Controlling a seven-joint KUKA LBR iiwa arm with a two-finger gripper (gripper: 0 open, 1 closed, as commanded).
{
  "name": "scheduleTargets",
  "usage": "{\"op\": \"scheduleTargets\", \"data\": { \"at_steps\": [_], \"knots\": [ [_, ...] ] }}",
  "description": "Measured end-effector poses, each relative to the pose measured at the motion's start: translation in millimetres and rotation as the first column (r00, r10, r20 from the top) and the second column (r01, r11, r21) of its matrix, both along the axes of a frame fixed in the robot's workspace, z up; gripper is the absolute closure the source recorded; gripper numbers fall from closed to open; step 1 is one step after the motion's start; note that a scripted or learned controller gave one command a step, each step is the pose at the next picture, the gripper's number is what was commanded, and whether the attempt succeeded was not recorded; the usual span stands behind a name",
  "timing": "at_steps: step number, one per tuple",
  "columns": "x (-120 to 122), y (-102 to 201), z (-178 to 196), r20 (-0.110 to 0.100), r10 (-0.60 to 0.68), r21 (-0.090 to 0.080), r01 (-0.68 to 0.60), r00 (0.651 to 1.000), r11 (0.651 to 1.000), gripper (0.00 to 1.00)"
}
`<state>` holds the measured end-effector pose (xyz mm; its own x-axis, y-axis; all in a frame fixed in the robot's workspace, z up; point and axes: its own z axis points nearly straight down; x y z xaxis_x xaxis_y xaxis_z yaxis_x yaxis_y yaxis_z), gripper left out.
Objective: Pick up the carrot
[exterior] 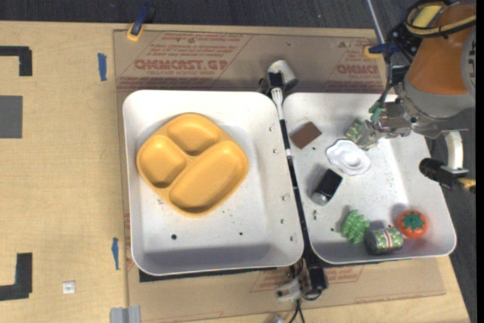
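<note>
- Near corner of the right bin (pixel 446 244): probably the carrot (pixel 412 223), orange with a green top, just beside a striped can (pixel 384 240); could catch the can instead.
- Farther back: gripper (pixel 384 121), opening impossible to tell, by a pale green toy (pixel 358 131), well apart from the carrot; could close on that.

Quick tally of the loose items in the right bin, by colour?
Green: 3, a leafy piece, a can-like piece and a pale green piece by the claw
Brown: 1, a flat block
White: 1, a cup-like piece
Black: 1, a small block
Orange-red: 1, a round piece with a green top
Total: 7
</note>
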<state>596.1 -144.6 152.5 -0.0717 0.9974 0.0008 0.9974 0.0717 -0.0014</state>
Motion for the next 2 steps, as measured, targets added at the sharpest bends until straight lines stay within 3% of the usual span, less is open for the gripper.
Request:
{"op": "scheduleTargets", "data": {
  "at_steps": [1,2],
  "knots": [
    [-114,31,63,0.0,0.166,0.001,-0.166,0.986,0.986,1.0],
    [-117,119,32,-0.002,-0.121,0.001,0.121,0.993,0.993,1.0]
  ]
}}
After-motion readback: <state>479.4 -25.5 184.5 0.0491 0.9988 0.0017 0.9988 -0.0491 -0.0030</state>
